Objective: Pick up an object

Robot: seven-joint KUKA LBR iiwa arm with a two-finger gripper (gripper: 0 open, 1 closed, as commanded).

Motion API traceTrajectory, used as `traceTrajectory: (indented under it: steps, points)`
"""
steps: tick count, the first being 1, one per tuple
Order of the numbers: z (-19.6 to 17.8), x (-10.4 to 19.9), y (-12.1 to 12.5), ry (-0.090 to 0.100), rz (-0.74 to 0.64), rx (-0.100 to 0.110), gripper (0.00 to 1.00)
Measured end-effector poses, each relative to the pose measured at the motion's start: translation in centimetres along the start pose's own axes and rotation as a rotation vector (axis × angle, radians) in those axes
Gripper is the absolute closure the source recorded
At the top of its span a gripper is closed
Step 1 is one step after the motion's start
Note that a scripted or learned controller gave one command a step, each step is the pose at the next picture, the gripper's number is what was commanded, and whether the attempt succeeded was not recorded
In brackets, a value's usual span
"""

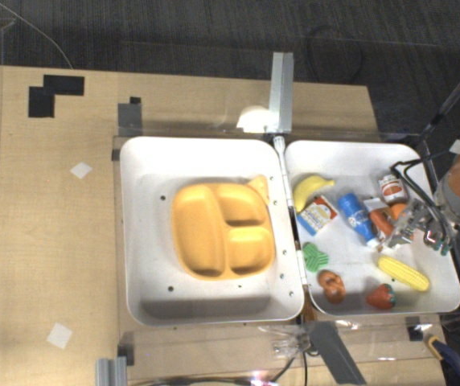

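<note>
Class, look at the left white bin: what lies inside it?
Inside the left bin lies a yellow divided tray, upside-up, with three compartments. A yellow piece pokes out behind its far corner; whatever is underneath is covered.

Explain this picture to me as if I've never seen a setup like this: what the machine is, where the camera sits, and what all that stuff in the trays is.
One camera looks down at a slant on a wooden bench that bears two shallow white bins side by side. The machine is a robot arm reaching in from the right of the picture; its gripper, a two-finger claw, is low over the right bin. Its job is to pick up an object.

The left bin holds a yellow divided tray. The right bin holds toy food and small items: a banana, a red-and-white carton, a blue bottle, a small can, a carrot, a green piece, a corn cob, a brown item and a strawberry.

The claw sits beside the carrot, above the corn cob. Nothing is visibly held between its fingers.
</note>
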State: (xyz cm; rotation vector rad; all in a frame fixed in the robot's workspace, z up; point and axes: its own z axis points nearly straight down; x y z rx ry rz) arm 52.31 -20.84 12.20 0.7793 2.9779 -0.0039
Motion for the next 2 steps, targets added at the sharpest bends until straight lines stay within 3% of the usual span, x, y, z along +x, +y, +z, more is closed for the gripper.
traceTrajectory:
  steps: [1, 2]
  points:
    - [-1.3, -0.4, 0.2, -0.011, -0.006, -0.002, 1.0]
    - [-7.5, -1.4, 1.3, 0.051, 0.262, 0.018, 1.0]
